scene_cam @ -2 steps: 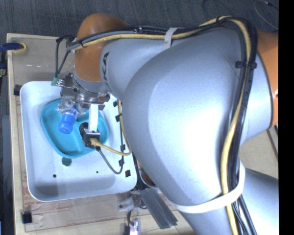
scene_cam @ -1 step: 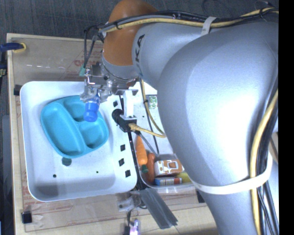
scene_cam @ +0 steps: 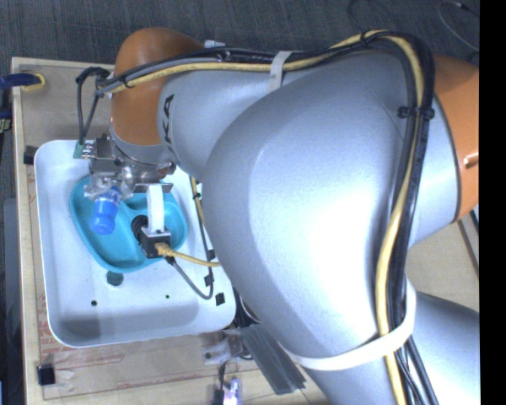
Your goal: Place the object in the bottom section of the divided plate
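At the far left a blue clamp (scene_cam: 17, 81) grips the bench edge, well clear of the work. Next comes the white bin (scene_cam: 126, 319), and in its upper half lies the blue plate (scene_cam: 83, 226). The ridges dividing the plate are hard to make out from this angle. A small blue bottle-like object (scene_cam: 105, 216) sits over the plate's left part, directly under the gripper (scene_cam: 108, 191). Whether the gripper is clamped on the object, or apart above it, cannot be told from here. A small dark thing (scene_cam: 114, 278) rests just past the plate's lower rim. To the right, the grey arm (scene_cam: 320, 184) covers the rest of the view. The step in hand looks like the set-down. To do it well, the object should be carried towards the plate's lower section, kept inside the rim and short of that dark thing. It should be lowered until it touches the plate before being let go, and the gripper should then lift straight up so the object is not dragged or tipped.
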### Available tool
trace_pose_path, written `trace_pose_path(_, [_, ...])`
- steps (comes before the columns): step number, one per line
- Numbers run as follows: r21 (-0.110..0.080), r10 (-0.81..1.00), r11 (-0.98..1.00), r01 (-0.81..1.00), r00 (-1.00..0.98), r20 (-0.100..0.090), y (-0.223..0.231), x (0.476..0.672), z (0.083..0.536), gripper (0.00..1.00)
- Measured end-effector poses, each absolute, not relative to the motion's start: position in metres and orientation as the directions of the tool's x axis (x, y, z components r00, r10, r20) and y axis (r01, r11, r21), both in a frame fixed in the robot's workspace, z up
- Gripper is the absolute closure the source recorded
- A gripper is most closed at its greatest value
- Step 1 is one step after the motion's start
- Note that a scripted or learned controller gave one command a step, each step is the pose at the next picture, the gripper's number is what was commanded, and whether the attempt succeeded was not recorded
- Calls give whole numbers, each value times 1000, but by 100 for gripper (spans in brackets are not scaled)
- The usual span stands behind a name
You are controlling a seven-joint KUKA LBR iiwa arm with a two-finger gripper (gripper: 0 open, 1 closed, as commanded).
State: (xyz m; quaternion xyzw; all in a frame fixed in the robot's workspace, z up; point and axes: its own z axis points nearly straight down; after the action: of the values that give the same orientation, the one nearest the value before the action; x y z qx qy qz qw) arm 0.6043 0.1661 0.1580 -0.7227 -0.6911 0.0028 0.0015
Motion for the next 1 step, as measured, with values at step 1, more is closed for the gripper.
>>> trace_pose_path(1, [-6, 1000, 19, 1000, -19, -1, 165, 557, 154, 100])
